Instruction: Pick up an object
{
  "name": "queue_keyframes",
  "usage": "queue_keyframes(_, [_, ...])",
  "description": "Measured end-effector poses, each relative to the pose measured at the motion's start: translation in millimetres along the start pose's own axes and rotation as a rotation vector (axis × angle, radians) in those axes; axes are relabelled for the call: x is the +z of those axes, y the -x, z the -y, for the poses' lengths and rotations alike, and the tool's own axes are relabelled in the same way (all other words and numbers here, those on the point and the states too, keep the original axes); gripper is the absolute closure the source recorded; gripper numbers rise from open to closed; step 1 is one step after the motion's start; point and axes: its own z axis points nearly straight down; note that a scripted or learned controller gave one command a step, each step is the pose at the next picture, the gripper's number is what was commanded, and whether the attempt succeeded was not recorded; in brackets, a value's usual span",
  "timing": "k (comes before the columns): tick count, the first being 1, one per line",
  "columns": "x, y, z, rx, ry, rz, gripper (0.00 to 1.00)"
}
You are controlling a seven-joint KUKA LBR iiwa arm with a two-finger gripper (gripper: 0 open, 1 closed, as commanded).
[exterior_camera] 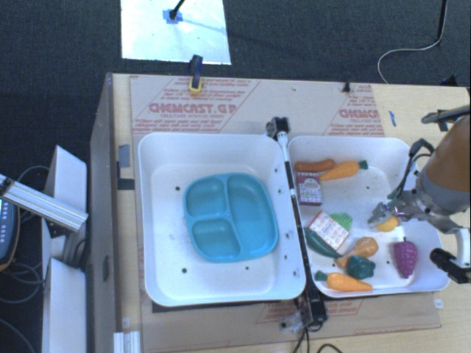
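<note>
My gripper hangs low over the right side of the right bin, reaching in from the right edge. A small yellow-orange piece lies directly under its tip, touching or nearly touching it. A purple fruit sits just below and to the right of it. Further left lie an orange squash, a teal-green toy, a carrot, a red-and-white packet and a dark green vegetable.
At the back of the right bin are a sausage, a second carrot and a small red box. The left bin holds a blue divided plate. A divider rail runs between the bins.
</note>
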Motion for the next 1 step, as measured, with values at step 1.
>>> queue_keyframes(1, [-115.7,-91.8,-59.2,-0.003,-0.001,-0.001,1.0])
